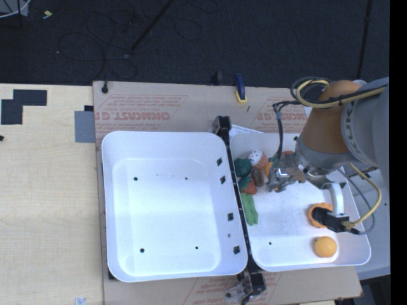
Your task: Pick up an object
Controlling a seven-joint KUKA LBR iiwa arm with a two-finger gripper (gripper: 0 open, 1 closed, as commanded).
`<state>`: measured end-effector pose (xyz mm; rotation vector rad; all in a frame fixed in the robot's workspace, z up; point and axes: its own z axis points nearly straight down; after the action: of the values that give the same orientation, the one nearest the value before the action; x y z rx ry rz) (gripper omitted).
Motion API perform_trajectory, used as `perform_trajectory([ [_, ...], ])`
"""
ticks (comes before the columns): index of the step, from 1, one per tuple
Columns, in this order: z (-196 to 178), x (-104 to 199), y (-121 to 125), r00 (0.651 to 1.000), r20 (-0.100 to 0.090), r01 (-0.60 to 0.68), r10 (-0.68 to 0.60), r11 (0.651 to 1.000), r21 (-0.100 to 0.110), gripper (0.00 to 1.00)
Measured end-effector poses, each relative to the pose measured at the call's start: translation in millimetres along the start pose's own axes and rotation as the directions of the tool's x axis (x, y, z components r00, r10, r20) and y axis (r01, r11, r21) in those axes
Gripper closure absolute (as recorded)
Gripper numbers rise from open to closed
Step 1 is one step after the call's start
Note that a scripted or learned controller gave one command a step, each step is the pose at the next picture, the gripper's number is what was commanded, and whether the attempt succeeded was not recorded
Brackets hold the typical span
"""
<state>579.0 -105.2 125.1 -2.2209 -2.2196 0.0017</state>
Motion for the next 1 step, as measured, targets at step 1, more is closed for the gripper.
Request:
perform_trajectory([
  [1, -60.3, 3.3, 39.5, 1.000, 0.001, 0.002, -0.002, 1.000, -0.008, 1.00],
])
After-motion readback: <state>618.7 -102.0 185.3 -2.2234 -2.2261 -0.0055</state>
